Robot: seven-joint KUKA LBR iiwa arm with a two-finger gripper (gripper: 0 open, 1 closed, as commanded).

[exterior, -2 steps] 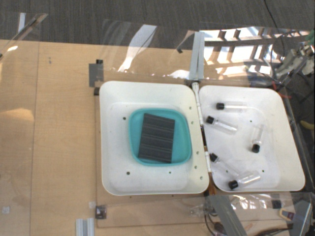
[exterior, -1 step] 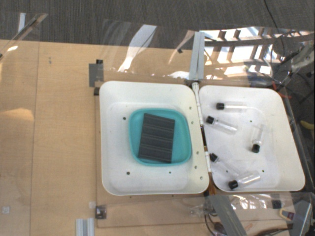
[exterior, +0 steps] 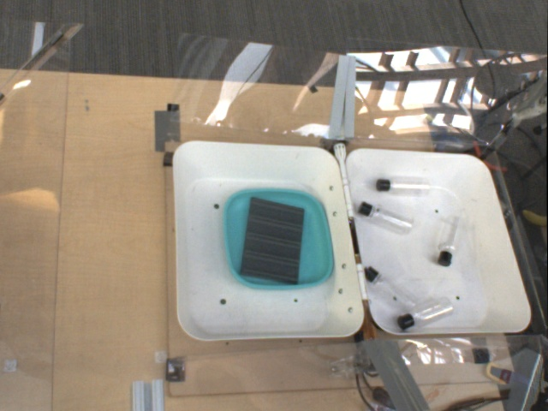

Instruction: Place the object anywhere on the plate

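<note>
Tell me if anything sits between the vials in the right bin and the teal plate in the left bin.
Yes: the raised rims where the two bins meet lie between the vials and the teal plate. A dark ribbed block also covers most of the plate, leaving bare teal only around its edges.

Clear vial [exterior: 382, 283] body barely discernible vs white right bin [exterior: 505, 255]; contents unreadable.

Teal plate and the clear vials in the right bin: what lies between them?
In the camera view, between the teal plate and the clear vials lie bare white floor of the left bin and the two bins' adjoining rims.
</note>
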